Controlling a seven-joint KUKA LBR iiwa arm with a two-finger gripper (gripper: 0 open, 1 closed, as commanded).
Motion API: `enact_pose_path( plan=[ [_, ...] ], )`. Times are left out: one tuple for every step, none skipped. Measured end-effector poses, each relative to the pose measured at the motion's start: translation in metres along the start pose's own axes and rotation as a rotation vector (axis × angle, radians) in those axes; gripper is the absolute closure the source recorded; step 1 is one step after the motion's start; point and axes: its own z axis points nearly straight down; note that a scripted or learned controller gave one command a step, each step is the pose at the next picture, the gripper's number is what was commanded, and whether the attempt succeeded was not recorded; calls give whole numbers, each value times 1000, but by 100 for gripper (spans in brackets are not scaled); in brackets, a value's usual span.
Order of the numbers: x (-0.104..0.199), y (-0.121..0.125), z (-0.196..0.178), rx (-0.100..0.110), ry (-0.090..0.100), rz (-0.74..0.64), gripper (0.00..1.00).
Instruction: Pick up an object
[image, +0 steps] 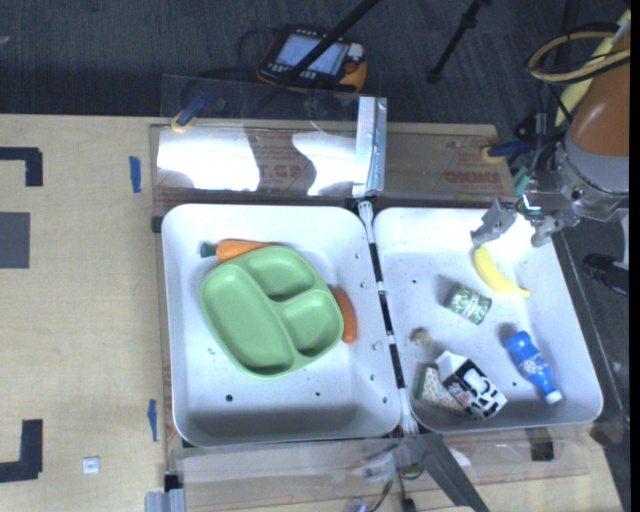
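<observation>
Robotics laboratory. A wooden bench at the frame's centre carries two white bins and blue tape markers; a handheld control pendant lies on dark carpet at upper centre, yellow cabling coils at upper right, and stand legs cross the floor.

In the right bin you have four loose things. A yellow banana lies curved near the back right. Just in front of it to the left, a small green can rests on its side. A blue bottle with a white cap lies tilted near the right wall. A black and white packet sits crumpled at the front.
</observation>
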Motion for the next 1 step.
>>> enact_pose_path(
  plan=[
    [-35,8,68,1,0,125,0]
  ],
)
